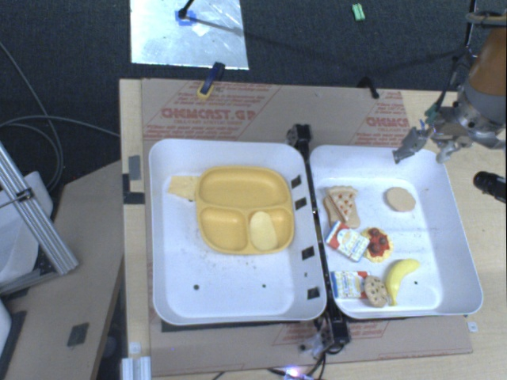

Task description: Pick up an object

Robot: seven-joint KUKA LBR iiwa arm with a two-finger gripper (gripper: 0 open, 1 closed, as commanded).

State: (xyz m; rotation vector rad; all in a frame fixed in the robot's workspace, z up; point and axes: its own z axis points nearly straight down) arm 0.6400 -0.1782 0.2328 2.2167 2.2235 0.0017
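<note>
My gripper (425, 146) hangs over the back edge of the right bin (455, 236), fingers spread open with nothing between them. Below it in that bin lie a round tan cookie (401, 199), a pizza slice (343, 205), a small red and white packet (347, 241), a red round piece (378, 244), a yellow banana (400, 278), a chocolate chip cookie (375, 291) and another packet (346, 283). The tan cookie is the nearest, a little below and left of the fingers.
The left bin (170, 283) holds a yellow divided tray (238, 188) with a pale oval piece (263, 230) in one compartment and a flat yellow slice (183, 186) beside it. A black divider (310, 212) runs between the bins. Cables lie at the left.
</note>
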